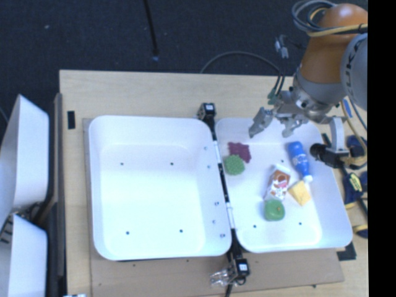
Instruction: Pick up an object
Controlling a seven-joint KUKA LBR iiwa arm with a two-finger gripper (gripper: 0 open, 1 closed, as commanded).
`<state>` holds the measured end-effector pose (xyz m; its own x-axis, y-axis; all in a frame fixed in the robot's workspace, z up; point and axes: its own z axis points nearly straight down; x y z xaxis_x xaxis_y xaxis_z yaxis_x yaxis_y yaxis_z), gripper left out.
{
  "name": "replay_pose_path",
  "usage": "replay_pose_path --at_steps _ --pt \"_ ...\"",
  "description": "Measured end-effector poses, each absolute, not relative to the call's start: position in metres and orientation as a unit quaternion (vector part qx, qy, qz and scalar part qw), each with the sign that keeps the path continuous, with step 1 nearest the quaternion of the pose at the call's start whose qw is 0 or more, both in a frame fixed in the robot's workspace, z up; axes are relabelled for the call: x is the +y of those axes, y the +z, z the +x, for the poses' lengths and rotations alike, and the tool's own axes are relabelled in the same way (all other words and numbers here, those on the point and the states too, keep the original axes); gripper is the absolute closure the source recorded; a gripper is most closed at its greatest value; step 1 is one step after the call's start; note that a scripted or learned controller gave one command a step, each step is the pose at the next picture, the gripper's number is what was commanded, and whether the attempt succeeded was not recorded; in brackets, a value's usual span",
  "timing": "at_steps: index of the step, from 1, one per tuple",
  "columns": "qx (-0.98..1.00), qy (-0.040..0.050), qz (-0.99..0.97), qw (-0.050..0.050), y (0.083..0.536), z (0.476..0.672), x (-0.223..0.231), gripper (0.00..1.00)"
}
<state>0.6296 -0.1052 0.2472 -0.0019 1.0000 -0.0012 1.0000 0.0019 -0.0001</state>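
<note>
Fingers spread and empty, the gripper [274,124] hovers over the right bin [247,234]; best to descend centred on 1 isolated object, the blue bottle [299,159].

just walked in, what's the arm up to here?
The arm's gripper hangs over the back of the right bin, fingers spread, with nothing between them. Nothing is picked yet. All the objects lie in that bin: a purple piece and a green ball near the divider, a blue bottle, a small carton, a yellow block and another green ball. The purple piece looks like the one nearest the gripper.
</note>
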Motion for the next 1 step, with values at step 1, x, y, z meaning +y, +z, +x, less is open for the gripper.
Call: replay_pose_path --at_steps 1 --pt "0.707 0.0000 0.707 -0.002 0.0946 0.6587 -0.1202 0.00"
